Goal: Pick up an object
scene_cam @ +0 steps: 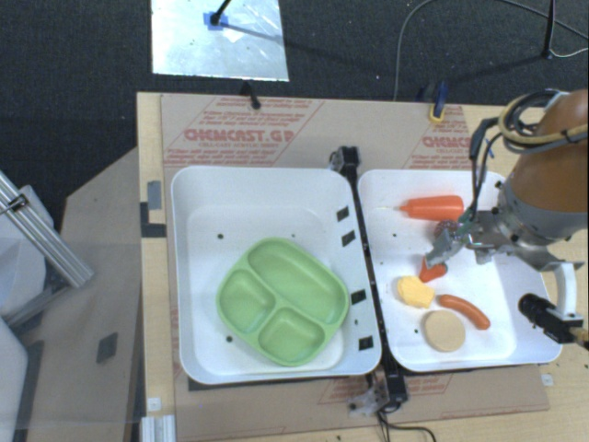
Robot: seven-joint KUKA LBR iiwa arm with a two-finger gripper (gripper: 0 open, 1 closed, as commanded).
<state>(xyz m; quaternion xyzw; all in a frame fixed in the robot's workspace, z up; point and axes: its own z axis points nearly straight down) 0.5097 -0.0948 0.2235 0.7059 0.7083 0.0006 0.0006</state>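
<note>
The right bin holds an orange carrot at the back, a small red piece in the middle, a yellow chunk, a red-orange sausage and a tan round cookie toward the front. My gripper hangs over the middle of this bin, its fingers pointing left and down, just above the small red piece and in front of the carrot. I cannot see whether anything sits between them.
A green divided plate lies in the left bin. A black divider runs between the two bins. The arm's orange band and grey wrist cover the right bin's right side.
</note>
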